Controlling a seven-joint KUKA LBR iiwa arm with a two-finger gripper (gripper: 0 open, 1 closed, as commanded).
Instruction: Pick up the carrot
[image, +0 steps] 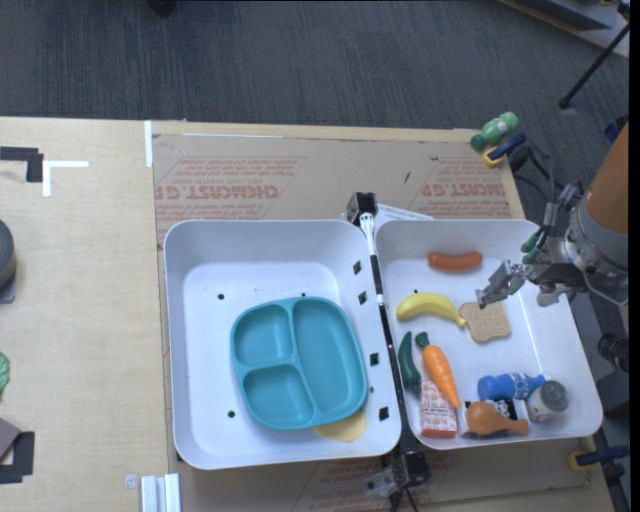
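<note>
The carrot (438, 372), orange with a green top, lies in the right bin (560, 335) near its left side, pointing toward the front. It rests between a dark green vegetable (408, 360) and bare bin floor. My gripper (520, 290) hangs over the right bin's back right area, above and just right of a bread slice (486, 322). Its fingers (497, 286) stand open with nothing between them. The carrot is well apart from the gripper, to its front left.
Sharing the right bin are a banana (430, 307), a sausage (455, 261), a red-white carton (436, 410), a blue bottle (510, 386), a drumstick (490, 420) and a can (548, 398). The left bin (200, 300) holds a teal divided plate (298, 360).
</note>
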